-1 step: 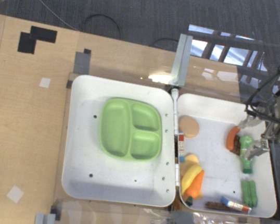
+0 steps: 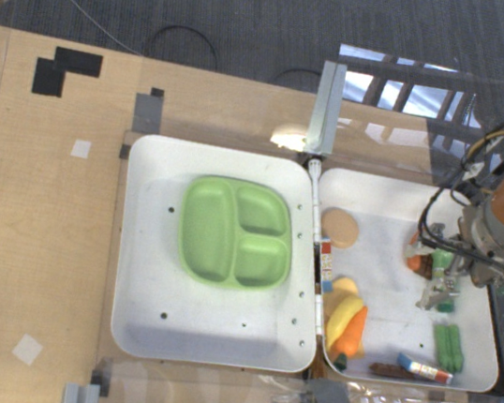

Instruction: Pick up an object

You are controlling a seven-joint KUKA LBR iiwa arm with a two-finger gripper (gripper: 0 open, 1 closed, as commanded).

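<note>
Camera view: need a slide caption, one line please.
Gripper hovers over the right bin of toy food; green divided plate sits in the left bin.

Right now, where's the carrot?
In the right bin, front-left corner: the orange carrot lies against the banana, below the tan round piece.

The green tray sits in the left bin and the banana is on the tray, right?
Not quite. The camera view shows the green tray in the left bin, but the banana lies in the right bin, beside a carrot, not on the tray.
</note>
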